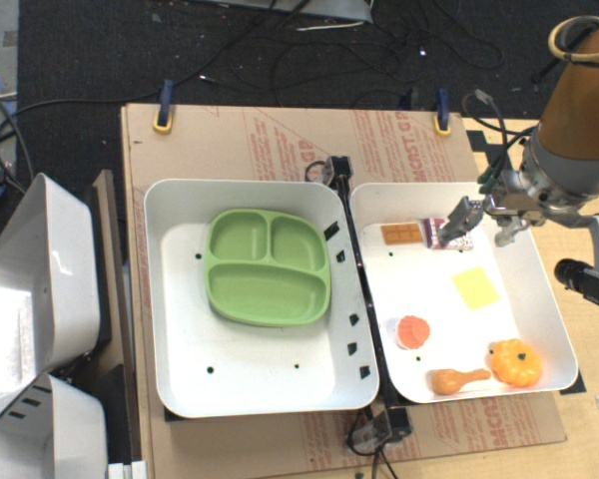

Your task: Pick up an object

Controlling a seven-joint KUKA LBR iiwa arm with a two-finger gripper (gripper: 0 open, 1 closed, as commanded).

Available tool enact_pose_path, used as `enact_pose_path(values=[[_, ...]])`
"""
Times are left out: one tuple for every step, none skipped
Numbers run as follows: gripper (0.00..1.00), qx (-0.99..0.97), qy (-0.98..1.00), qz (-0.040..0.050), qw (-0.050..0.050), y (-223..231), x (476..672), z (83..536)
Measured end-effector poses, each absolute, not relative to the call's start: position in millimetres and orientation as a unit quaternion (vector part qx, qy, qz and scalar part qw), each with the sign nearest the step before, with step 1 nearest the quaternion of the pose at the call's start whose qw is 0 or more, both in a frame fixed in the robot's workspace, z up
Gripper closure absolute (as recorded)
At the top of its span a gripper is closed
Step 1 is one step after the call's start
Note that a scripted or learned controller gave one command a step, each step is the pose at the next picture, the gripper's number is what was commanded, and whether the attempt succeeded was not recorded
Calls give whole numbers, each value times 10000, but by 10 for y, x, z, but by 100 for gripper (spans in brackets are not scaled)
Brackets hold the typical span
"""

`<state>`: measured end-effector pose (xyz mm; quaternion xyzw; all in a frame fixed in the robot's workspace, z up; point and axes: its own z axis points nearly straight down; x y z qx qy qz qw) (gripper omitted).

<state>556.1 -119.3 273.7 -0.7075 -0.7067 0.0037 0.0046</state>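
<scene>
My gripper (484,230) hangs over the back of the right bin (539,277), reaching in from the right, and it is open. White bin floor shows between its fingers. The left finger (462,220) sits right beside a small purple and white item (438,235); I cannot tell whether they touch. A brown cracker-like piece (400,234) lies just left of that. A yellow square (476,288) lies in front of the gripper. Nearer the front lie a red-orange disc (412,332), an orange pumpkin (515,362) and an orange gourd-shaped piece (457,378).
The left bin (170,297) holds a green divided plate (269,267). A black divider with clips (354,267) runs between the bins. Two more white bins (35,287) stand off the bench at the far left. Cables lie behind the bench.
</scene>
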Motion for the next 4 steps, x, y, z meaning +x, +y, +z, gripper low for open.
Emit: enact_pose_path(values=[[0, -7066, -7076, 2, 1, -1190, 5581, 2796], [0, -7074, -7068, 13, 13, -1167, 5549, 2361], [0, -7075, -7067, 12, 13, -1174, 5596, 1918], [0, -7077, -7065, 11, 15, -1180, 5598, 1284]])
